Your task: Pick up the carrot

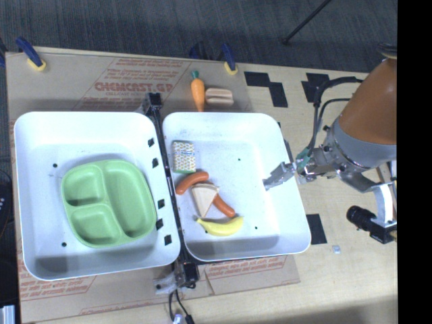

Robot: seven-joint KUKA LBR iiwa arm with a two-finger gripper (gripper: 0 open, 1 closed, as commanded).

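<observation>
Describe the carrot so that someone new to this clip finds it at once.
Start at the right white bin and look past its far rim. The carrot lies on the cardboard there, left of a tan-and-brown block. Its green top sets it apart.

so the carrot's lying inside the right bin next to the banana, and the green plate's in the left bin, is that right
Not quite. The carrot lies outside the bins, on the bench just beyond the right bin's far rim, as the camera view shows. The banana is in the right bin, and the green plate is in the left bin.
</observation>
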